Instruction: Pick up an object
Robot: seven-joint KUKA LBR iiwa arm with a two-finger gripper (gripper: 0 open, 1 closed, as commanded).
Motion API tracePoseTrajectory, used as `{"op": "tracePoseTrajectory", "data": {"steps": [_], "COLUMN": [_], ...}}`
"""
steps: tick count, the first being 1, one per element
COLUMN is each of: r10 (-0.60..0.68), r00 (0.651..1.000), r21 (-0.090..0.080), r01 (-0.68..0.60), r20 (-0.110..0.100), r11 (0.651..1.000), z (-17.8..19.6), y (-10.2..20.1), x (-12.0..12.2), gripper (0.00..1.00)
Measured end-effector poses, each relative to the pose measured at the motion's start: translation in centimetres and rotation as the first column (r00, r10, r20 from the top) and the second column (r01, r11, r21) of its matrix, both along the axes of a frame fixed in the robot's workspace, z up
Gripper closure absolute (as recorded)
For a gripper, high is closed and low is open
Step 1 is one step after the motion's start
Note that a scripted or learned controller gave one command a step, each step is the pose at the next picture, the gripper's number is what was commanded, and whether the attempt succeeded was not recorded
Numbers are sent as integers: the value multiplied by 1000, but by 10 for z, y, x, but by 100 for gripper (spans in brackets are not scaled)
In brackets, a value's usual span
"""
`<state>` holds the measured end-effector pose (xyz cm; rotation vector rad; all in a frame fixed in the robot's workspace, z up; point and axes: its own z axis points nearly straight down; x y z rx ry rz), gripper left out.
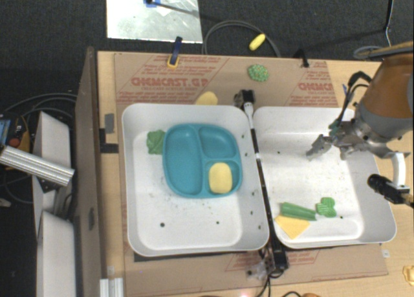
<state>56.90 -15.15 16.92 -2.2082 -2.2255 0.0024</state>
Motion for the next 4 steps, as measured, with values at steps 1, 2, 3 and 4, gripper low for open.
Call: {"op": "tracePoseTrajectory", "data": {"steps": [1, 2, 3, 4], "r10": [-8, -3, -11, -6], "r00": [1000, 1000, 1000, 1000], "r21": [-9, -3, -1, -5], "r01": [8, 3, 11, 6], "r20": [16, 4, -2, 10], "r11": [1000, 1000, 1000, 1000], "z": [69, -41, -83, -69], "y": [-54, -47, -56, -55], "x": [34, 47, -35, -29], "gripper": [0, 0, 0, 100]}}
